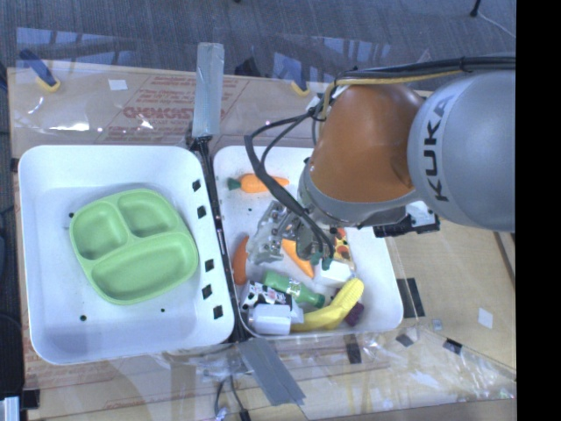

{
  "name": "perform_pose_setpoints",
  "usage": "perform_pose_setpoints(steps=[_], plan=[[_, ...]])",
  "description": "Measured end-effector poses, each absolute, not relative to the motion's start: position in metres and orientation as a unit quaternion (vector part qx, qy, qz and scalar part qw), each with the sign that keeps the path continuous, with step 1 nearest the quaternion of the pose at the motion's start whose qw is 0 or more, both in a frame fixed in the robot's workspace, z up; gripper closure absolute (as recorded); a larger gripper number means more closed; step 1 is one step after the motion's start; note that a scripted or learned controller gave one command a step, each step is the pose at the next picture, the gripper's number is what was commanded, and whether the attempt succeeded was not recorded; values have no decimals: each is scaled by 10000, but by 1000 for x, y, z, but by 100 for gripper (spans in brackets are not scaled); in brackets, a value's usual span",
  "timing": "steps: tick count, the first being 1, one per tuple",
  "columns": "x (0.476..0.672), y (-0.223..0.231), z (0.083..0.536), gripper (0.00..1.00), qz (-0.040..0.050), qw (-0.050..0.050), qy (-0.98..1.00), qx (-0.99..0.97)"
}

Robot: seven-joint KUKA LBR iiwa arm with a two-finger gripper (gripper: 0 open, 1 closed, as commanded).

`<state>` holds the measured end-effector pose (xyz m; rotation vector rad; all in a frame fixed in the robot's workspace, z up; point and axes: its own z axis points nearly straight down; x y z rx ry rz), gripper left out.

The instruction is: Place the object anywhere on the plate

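Item: green plate point(133, 245), three compartments, lying bare in the left bin point(39, 235), left-centre of the frame. Item: right bin point(386, 296), centre-right, holding a heap of toy food: banana point(337, 306) at lower right, green bottle-like piece point(292, 287), orange carrot-like pieces point(254, 183) at the upper and left edges, a black-and-white cow-patterned toy point(267, 298). Item: gripper point(298, 239), lowered into the heap under the orange wrist; whether it is released, clenched or grasping anything cannot be told, and which toy it is after is unclear. Key relation: the plate lies directly left of the gripper, across the wall between the bins, so a leftward carry is judged next.
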<state>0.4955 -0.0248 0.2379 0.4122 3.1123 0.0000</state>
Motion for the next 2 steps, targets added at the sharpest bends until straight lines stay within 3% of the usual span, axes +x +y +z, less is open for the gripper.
perform_pose_setpoints(steps=[1, 2], plan=[[478, 76, 196, 100, 4, -16, 9843, 1765], [479, 73, 196, 0, -1, -6, 9839, 1790]])
